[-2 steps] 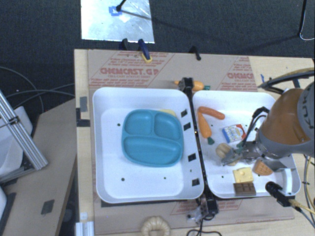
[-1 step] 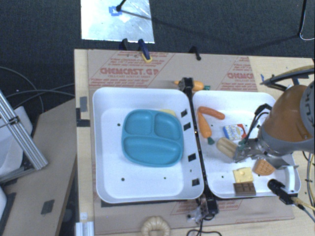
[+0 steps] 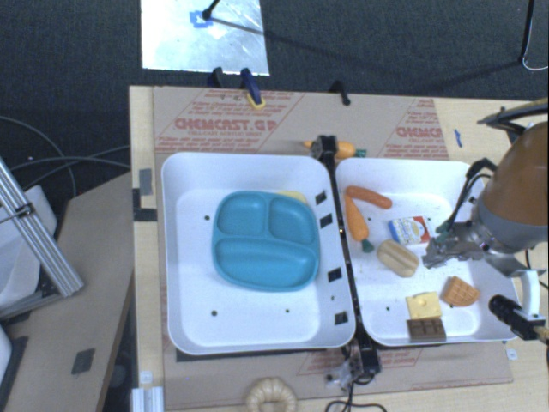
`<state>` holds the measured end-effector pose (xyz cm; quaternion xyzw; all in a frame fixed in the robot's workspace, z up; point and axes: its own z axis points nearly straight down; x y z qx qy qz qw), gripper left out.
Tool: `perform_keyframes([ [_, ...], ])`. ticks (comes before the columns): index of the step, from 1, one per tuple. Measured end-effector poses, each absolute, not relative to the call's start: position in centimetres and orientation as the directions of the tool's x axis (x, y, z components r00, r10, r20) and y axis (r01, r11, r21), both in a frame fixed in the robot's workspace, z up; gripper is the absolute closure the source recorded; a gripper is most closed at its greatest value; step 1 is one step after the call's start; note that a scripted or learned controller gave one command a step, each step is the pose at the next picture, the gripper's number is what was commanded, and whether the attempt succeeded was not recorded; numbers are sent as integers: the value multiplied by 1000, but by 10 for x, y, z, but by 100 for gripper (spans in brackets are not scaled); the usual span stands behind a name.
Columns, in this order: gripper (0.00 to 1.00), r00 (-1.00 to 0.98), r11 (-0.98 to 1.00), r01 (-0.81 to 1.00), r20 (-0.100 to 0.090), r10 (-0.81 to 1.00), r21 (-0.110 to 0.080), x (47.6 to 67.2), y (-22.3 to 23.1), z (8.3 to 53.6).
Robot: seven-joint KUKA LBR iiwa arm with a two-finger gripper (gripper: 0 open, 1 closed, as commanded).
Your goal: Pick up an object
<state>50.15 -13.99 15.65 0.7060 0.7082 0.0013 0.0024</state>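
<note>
The right bin (image 3: 403, 172) holds several toy foods: a reddish sausage (image 3: 369, 197), an orange carrot (image 3: 356, 221), a small white carton (image 3: 409, 230), a tan bread roll (image 3: 398, 258), a yellow cheese piece (image 3: 422, 305), a brown chocolate bar (image 3: 426, 330) and an orange waffle piece (image 3: 460, 293). My gripper (image 3: 439, 254) hangs low over the bin's right half. It is just right of the bread roll, below the carton and above the waffle piece. I see nothing held in it.
The left bin (image 3: 184, 256) carries a blue divided plate (image 3: 264, 239) with a pale yellow item (image 3: 294, 196) at its far edge. An orange toy (image 3: 343, 150) lies behind the bins' divider. A beige ring (image 3: 272, 395) sits at the bench's front edge.
</note>
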Motion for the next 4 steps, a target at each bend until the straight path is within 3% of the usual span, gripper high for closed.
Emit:
perform_keyframes([
  [1,100,-4,4,1000,-2,1000,8,513,-144,211],
  [2,100,-4,4,1000,0,1000,3,514,-144,225],
  [3,100,-10,10,1000,1,1000,3,518,-92,235],
  [4,100,-10,10,1000,2,1000,0,527,-41,217],
])
